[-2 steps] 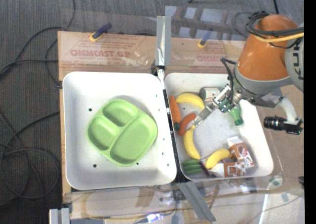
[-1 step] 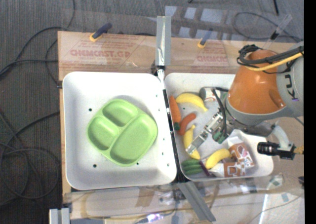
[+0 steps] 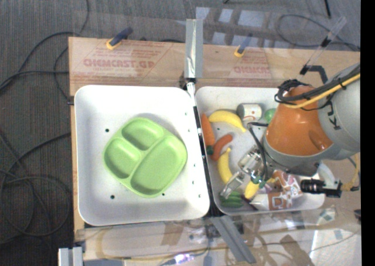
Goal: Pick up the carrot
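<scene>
The carrot is a slim orange piece lying lengthwise against the left wall of the right bin. My gripper is low in the front part of that bin, to the right of the carrot and nearer the front edge, clear of it. It hangs over a yellow banana-like piece and a dark green item. The orange wrist band hides part of the bin's right side.
Also in the right bin are a yellow banana, a red sausage-like piece just right of the carrot, a white can, a green item and a printed carton. The left bin holds a green divided plate.
</scene>
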